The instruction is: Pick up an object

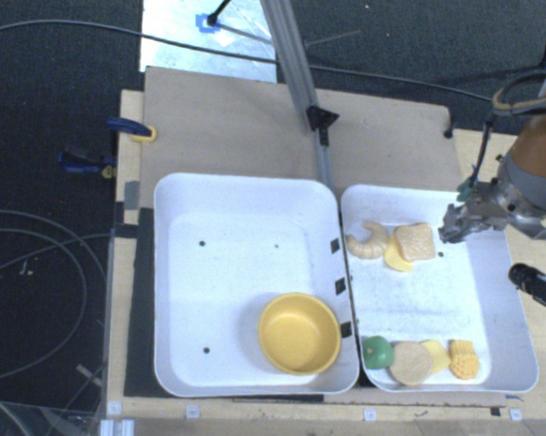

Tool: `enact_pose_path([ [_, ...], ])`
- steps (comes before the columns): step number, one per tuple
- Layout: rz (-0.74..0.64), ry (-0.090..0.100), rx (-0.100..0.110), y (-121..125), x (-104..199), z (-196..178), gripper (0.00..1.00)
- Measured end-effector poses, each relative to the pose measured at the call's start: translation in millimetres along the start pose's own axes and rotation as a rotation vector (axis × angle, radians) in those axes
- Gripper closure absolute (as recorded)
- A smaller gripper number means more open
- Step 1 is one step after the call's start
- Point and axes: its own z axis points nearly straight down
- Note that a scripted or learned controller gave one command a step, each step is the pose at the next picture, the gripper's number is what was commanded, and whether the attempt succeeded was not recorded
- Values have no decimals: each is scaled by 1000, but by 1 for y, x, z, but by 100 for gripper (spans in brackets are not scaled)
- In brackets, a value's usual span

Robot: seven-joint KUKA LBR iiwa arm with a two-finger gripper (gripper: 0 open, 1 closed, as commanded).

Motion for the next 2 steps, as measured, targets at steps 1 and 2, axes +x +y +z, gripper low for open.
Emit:
enact_pose_path([
  [1, -2, 2, 0, -19, 58, -10, 100],
  [2, -1, 1, 1, -33, 109, 0, 100],
])
